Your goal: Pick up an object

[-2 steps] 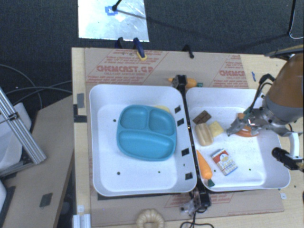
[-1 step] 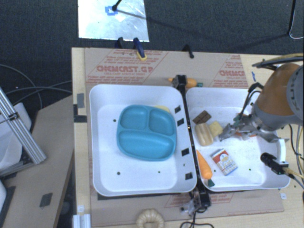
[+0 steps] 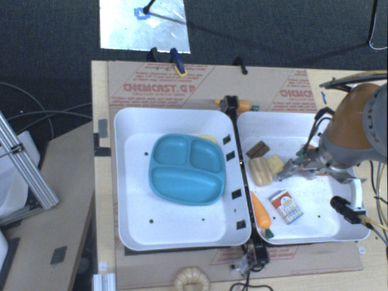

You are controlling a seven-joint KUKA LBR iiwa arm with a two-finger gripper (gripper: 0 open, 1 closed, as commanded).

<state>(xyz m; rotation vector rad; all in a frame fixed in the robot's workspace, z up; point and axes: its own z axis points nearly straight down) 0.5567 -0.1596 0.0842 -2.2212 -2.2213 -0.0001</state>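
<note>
On the table (image 3: 200,80) the left bin (image 3: 130,180) holds a blue sectioned tray (image 3: 185,168), while in the right bin (image 3: 315,226) the tool (image 3: 285,170) sits low just beside a tan loaf-like piece (image 3: 261,171), near a brown bar (image 3: 257,149), a small box (image 3: 286,206) and a carrot (image 3: 260,211).

Dark carpet (image 3: 48,35) — shiny square sheet (image 3: 144,16)

The brown protective sheet (image 3: 200,83) covering the surface is showing the red brand print "CHEMCAST GP" behind the left bin. The same print is repeating at a slant toward the right, partly readable. The small red-and-white box (image 3: 286,206) is bearing print too small to read.
</note>
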